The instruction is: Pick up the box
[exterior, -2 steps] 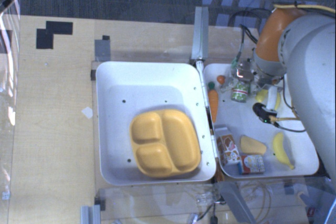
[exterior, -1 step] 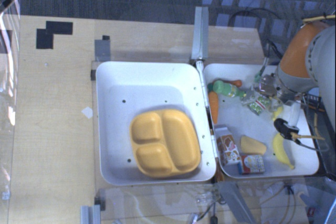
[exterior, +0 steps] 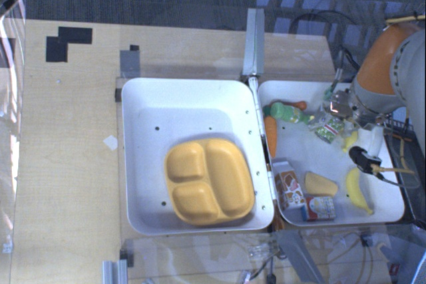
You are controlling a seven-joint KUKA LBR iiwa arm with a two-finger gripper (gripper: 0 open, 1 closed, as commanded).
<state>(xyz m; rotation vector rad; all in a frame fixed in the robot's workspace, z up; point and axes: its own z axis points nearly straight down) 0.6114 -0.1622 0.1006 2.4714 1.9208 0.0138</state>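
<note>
Box (exterior: 289,188) lying flat in the right bin, with the gripper well apart from it

It sits toward the near left corner of the right bin (exterior: 311,157), its long side along the left wall, just beside a yellow wedge (exterior: 321,184) and a smaller red and blue pack (exterior: 321,208). The gripper (exterior: 338,104) hangs over the far side of the bin near a green bottle (exterior: 289,112) and a green packet (exterior: 326,132); whether its claw is spread or pressed together cannot be told from this angle. The box looks like a small printed carton: probably light, stiff along its edges, easily dented on the broad face, and fairly slick. A hold from above across its narrow width, near the middle, seems best, though the wall close on one side leaves little room
</note>
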